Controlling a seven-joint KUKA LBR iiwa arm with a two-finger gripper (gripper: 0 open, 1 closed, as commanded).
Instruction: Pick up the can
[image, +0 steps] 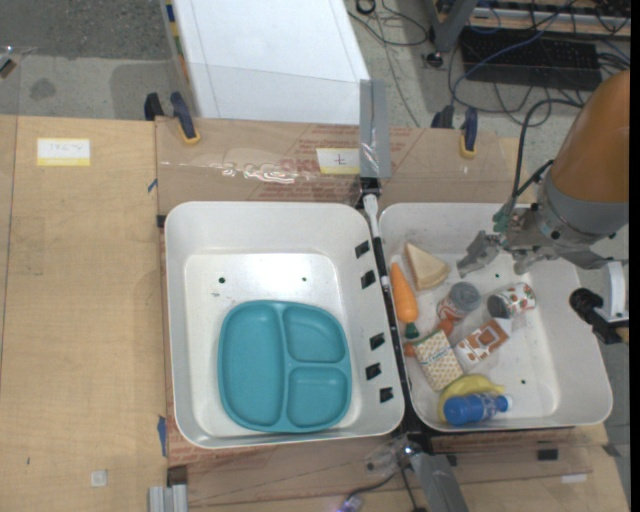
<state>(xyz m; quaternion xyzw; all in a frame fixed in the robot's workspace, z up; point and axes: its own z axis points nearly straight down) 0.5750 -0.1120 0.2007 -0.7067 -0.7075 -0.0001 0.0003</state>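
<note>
The tabletop (80, 300) is showing as flat, matte brown board, carrying two shallow white bins side by side; the left bin (190, 300), smooth and round-cornered, is holding a teal plastic plate (285, 365) moulded into three compartments, with bare white floor lying open above it and along its left wall; the right bin (575, 390) is crowding its things toward the left half, leaving its right floor free; the grey arm (590, 200), with its orange band, is reaching in over the bin's upper right rim; the hand (495, 248) is hovering over bare floor at the top, gripping nothing, though I cannot tell whether it is spread or closed; below it the can (462, 298), a small cylinder with a dull grey lid, is standing near the bin's middle, just beside a red-and-white carton (514, 300); a tapered orange carrot (403, 293) is lying along the left wall, a pale wedge (427, 266) beside it, and a blue bottle (475, 407) is resting against a yellow banana (470, 385) by the front rim.
</note>
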